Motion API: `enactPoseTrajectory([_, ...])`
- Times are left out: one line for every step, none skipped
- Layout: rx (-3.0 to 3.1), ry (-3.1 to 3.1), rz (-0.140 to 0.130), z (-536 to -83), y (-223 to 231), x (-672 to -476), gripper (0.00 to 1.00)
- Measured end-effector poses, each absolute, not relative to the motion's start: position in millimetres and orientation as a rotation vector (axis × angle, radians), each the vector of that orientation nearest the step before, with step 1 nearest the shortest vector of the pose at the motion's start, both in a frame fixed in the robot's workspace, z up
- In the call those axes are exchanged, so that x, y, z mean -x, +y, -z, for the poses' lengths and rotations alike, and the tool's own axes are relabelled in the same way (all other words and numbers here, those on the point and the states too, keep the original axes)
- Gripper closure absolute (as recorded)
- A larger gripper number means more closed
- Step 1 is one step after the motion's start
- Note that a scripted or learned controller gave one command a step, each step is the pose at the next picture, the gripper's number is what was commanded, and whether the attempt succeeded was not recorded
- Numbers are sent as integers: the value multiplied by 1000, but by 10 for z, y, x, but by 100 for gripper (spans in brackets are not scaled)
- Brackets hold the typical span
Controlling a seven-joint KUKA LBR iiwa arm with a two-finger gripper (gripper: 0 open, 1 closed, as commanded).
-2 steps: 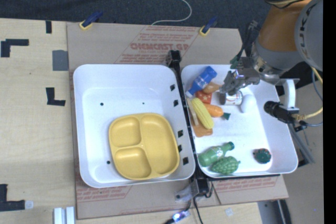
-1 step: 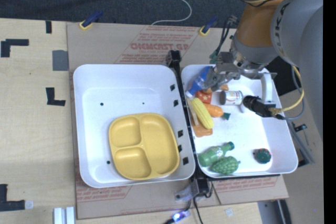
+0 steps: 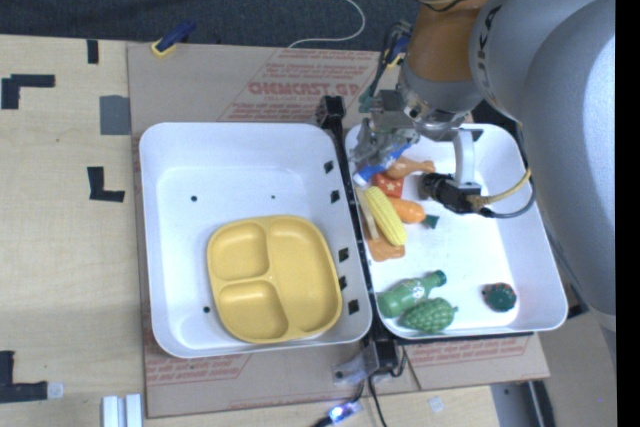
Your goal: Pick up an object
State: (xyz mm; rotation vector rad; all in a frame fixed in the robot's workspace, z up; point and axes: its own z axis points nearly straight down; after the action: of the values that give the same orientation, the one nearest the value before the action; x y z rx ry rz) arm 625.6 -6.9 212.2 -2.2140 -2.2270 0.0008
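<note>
Near edge of the right white plastic bin (image 3: 520, 315): a green plastic bottle (image 3: 410, 292), a knobbly green toy fruit (image 3: 428, 316) touching it, and a small dark green round toy (image 3: 499, 296) toward the near right corner.

Left white plastic bin (image 3: 180, 175): a yellow three-compartment plastic plate (image 3: 273, 277), lying flat at the near side.

Mid-left of the right bin: a yellow toy corn cob (image 3: 385, 216) on an orange toy carrot (image 3: 405, 209), the likeliest pick candidates.

Far left corner: the grey two-finger gripper (image 3: 382, 147) is lowered over this pile; whether the fingers are spread or closed cannot be told.
</note>
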Motion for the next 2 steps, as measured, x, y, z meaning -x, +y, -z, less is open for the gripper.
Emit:
enactPoseTrajectory([2215,-2227,2,-2150,333,-6518,100])
enactPoseTrajectory([2214,-2228,3,-2336,796,-6590,100])
